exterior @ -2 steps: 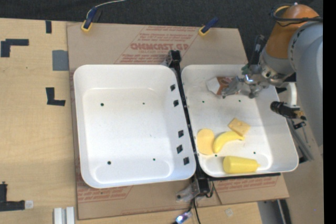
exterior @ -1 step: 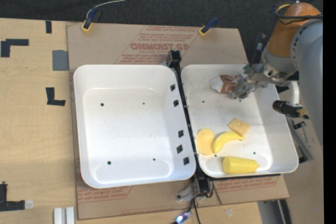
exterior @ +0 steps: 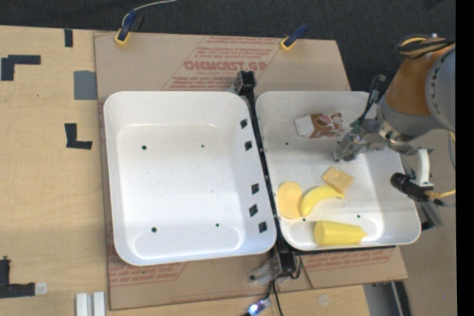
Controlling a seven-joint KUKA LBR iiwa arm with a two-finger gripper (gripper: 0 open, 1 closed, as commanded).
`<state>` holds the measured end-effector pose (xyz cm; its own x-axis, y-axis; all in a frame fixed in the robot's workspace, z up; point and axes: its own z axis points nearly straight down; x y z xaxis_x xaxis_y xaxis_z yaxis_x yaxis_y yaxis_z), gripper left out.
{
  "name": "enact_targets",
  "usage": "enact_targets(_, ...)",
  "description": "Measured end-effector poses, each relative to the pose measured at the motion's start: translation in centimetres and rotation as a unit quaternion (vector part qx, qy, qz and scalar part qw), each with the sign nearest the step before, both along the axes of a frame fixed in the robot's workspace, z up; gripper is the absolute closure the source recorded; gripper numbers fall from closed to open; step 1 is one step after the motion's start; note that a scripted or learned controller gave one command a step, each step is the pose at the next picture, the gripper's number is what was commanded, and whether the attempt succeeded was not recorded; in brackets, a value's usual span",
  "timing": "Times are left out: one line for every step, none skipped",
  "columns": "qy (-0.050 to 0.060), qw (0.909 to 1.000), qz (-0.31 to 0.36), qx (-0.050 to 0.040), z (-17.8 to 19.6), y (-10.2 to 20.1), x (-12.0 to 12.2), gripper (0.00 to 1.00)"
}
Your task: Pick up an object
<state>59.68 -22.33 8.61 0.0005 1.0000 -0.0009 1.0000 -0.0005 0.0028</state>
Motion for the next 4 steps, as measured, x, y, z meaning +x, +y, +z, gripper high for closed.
enact_targets(-0.005, 1.0, 0.002, -0.0019, 24.8, 1.4, 4.5, 1.0)
enact_targets(-0.002, 1.0, 0.004, 0.0002, 33.4, 12.4, 7.3, 1.0)
enact_targets(0.004, 1.0, 0.004, 0.0008, 27.7, 21.5, 7.0, 1.0)
enact_targets(0.003, 1.0, 0.003, 0.0003, 19.6, 29.8, 7.1, 1.0)
